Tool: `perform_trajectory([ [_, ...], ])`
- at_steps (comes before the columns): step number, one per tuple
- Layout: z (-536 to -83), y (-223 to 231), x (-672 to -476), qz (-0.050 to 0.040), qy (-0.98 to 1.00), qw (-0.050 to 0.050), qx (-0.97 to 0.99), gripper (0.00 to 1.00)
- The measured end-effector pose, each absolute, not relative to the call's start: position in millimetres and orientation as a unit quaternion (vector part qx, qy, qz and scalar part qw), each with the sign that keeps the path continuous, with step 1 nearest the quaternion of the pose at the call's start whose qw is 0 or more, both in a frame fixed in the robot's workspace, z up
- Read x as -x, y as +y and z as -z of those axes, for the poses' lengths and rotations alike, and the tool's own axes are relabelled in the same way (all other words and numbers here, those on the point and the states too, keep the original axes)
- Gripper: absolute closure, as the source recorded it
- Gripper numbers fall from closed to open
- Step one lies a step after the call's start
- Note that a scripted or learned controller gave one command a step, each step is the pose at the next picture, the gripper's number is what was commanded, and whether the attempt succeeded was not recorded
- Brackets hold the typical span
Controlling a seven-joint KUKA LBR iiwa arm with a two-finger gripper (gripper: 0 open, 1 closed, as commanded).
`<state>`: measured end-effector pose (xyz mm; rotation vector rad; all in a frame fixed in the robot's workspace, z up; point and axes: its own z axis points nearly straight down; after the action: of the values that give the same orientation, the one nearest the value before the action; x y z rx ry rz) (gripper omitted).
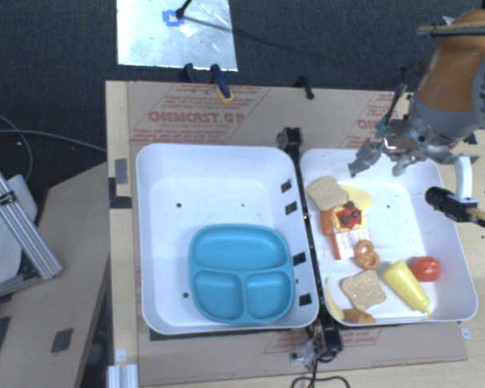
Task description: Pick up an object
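The gripper (381, 157) hangs open and empty over the right bin's (461, 253) far edge. Just nearer, the bread slice (326, 192) overlaps neighbouring toy food; a descent there risks pinching two pieces or slipping.

The arm (461, 71) reaches in from the right, its gripper (381, 162) spread and holding nothing

bins 2 (226, 164) | blue tray 1 (241, 272) | bread slices 2 (326, 192) | tomato 1 (425, 267) | pretzel 1 (366, 255)
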<state>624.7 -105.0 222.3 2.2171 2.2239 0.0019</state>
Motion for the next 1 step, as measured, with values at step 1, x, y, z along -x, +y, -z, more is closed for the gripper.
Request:
perform_trajectory([
  [1, -110.6, -114.3, -559.1, 0.0036, 0.707, -0.005, -0.708, 0.0],
])
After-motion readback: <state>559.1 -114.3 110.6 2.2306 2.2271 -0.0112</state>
